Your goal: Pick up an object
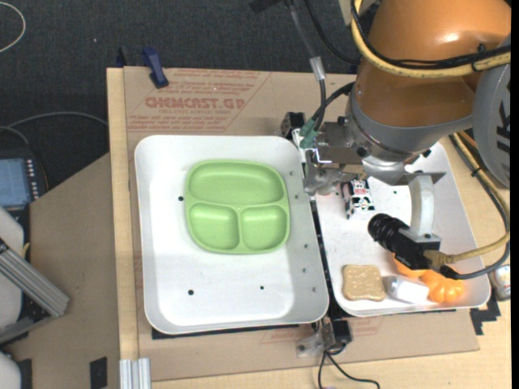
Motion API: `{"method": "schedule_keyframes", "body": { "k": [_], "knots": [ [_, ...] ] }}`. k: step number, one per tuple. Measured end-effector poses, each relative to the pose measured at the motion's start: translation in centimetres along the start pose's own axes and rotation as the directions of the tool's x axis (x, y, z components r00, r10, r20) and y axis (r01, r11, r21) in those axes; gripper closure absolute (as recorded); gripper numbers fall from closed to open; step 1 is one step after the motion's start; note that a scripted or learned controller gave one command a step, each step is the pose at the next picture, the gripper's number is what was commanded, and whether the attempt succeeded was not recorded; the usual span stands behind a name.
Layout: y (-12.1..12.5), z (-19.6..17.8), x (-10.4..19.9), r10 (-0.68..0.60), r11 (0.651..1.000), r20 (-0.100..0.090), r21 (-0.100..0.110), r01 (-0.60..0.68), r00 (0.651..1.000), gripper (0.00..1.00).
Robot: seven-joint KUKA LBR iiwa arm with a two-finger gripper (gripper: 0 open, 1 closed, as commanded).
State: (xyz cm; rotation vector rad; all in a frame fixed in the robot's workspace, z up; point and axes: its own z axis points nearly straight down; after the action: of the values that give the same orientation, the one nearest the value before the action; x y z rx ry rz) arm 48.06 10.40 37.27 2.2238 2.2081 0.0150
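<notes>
My gripper hangs over the upper left part of the right bin, close to the wall shared with the left bin; the bulky orange wrist hides most of it. I see nothing held in it. A tan slice of toy toast lies flat at the right bin's front left, well below the gripper. To its right lie a small white piece and an orange toy, touching each other. A green three-compartment plate rests in the left bin.
Both bins sit on a cardboard sheet with a blue clip at its back left. The arm covers the right bin's back half. Bare white floor surrounds the plate in the left bin.
</notes>
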Motion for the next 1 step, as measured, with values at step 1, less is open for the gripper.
{"method": "schedule_keyframes", "body": {
  "k": [1],
  "knots": [
    [-0.06,-0.46,0.46,-0.008,1.000,0.002,0.008,0.008,1.000,1.00]
  ]
}}
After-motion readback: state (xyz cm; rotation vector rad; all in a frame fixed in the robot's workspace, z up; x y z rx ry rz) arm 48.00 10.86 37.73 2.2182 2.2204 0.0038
